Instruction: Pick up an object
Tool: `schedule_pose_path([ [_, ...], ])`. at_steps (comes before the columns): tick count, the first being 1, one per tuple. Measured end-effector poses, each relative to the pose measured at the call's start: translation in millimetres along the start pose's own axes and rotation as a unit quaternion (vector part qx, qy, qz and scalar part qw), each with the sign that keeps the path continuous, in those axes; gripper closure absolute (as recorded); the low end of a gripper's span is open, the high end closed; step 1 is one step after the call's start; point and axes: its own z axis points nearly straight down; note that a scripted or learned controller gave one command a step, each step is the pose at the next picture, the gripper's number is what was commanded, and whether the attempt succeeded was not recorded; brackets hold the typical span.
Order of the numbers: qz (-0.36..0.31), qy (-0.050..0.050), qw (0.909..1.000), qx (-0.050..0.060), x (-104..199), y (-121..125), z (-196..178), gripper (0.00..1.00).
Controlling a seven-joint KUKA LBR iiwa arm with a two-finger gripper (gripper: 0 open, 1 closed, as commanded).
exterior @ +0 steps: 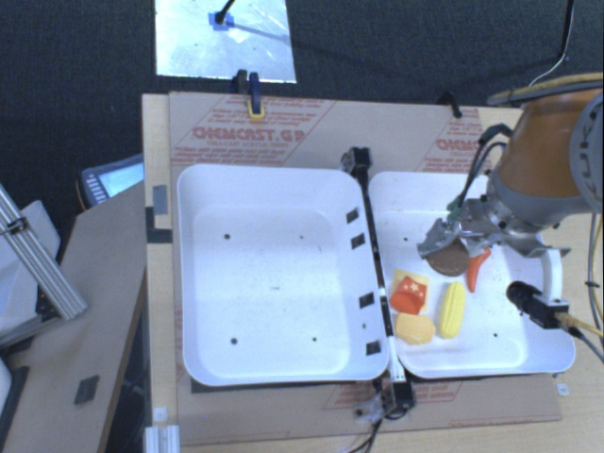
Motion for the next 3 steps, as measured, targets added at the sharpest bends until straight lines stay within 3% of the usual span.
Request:
schedule_pose_path([
  [1, -0.007, 0.0, 1.0, -0.004, 73, 41, -19, 1.0],
  [2, -0.007, 0.001, 1.0, -0.001, 114, 23, -33, 1.0],
  [3, -0.007, 0.002, 1.0, -0.002, 166, -26, -72, 1.0],
])
